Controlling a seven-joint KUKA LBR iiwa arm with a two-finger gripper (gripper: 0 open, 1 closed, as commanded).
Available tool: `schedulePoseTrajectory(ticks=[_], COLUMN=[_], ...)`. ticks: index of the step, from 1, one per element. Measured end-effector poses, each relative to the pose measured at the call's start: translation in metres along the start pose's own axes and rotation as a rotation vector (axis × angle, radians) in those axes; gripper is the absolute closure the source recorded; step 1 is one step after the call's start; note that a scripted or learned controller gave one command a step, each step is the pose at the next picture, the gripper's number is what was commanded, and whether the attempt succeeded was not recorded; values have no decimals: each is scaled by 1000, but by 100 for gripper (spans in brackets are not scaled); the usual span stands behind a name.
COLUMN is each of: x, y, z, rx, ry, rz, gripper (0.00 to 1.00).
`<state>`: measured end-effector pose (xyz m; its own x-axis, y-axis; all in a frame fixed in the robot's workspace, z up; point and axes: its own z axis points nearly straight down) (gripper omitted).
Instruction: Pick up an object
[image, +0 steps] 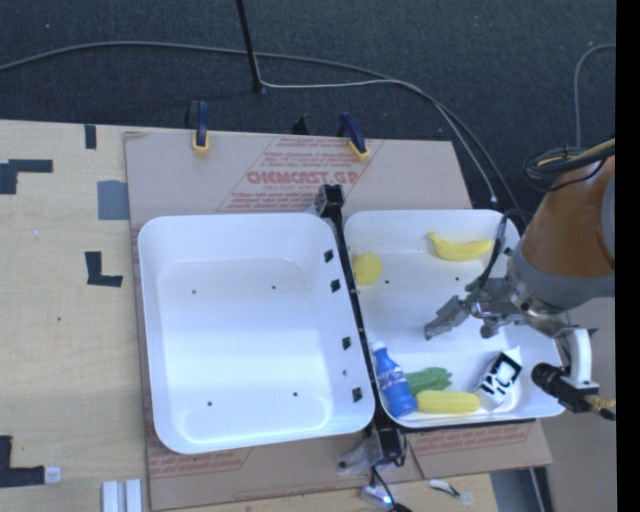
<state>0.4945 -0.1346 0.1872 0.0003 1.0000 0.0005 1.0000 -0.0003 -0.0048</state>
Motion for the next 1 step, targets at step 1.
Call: schedulePoseTrajectory(ticks=[1], x=[0], y=[1], z=[-2], rx=[-4], ry=[-1], rz=[-1], gripper=[0])
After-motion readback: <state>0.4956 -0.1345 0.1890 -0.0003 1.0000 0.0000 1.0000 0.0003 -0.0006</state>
